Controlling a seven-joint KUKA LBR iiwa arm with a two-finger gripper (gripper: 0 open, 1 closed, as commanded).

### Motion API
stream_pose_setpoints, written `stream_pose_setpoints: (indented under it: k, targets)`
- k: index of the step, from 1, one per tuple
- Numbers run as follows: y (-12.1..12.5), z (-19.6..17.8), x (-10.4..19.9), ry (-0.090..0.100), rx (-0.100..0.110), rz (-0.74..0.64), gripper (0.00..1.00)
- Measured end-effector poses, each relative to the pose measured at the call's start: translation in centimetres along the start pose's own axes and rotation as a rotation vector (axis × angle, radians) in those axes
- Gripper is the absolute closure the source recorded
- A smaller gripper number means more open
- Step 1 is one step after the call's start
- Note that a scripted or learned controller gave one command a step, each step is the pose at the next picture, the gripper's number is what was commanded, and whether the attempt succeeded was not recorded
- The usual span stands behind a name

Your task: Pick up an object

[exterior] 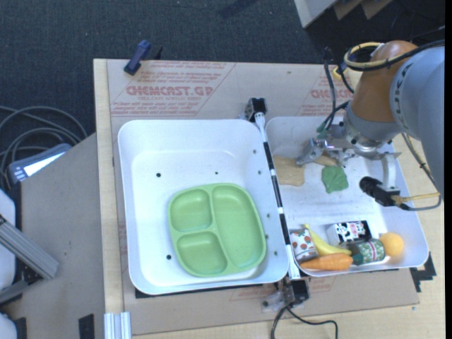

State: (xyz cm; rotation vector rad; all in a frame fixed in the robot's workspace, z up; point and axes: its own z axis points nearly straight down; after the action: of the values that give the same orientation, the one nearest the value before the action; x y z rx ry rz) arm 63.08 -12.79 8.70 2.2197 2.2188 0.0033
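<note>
Arm's over the right bin (417,221), jaws (327,152) hovering just above the green leaf (335,179) — open or closed, can't tell. Green divided plate (215,229) sits left.

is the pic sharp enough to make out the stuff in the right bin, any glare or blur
Camera view: lighting is even and soft, with faint shadows in the left bin. The green divided tray is crisp. The right bin looks bright, slightly washed out; the carrot and banana stay readable, small labels don't. The gripper is dim, fingers unclear.
</note>
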Motion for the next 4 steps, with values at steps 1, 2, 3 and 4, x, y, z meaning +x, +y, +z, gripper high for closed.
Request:
stream_pose_setpoints:
  k: [1,2,3,4]
  targets:
    - [3.7,0.0,-0.5,-0.001,-0.001,-0.002,0.00]
    - [-1.1,0.0,-0.7,0.000,0.001,0.000,0.00]
    - [3.7,0.0,-0.2,0.000,-0.002,-0.001,0.00]
    - [-0.5,0.0,-0.7,0.000,0.000,0.000,0.00]
